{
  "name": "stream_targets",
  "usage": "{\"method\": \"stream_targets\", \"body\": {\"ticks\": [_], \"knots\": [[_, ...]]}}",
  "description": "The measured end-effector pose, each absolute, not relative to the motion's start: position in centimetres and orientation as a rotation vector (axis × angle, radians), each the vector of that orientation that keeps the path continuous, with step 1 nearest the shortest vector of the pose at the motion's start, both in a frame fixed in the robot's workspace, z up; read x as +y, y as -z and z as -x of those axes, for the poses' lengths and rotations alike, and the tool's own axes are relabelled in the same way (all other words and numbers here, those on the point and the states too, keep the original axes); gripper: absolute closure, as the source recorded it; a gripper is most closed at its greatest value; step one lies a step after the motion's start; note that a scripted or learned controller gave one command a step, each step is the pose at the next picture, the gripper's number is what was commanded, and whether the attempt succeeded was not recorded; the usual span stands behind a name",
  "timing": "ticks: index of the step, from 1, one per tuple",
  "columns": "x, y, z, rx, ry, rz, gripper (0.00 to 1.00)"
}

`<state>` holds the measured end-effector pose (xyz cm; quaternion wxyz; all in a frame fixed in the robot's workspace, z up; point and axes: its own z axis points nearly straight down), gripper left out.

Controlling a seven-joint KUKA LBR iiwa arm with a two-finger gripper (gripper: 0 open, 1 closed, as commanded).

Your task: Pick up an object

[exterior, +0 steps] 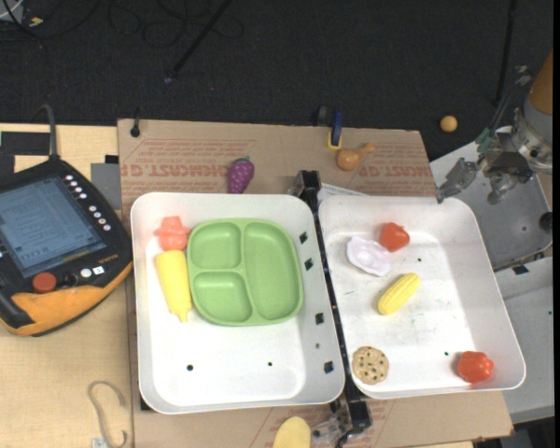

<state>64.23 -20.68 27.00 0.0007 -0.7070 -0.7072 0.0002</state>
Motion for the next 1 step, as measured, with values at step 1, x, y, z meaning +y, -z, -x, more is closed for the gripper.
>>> {"method": "stream_targets", "body": {"ticks": [1], "knots": [[-20.22,-22.61,-64.77,-2.226,-0.003,2.212,0.00]]}}
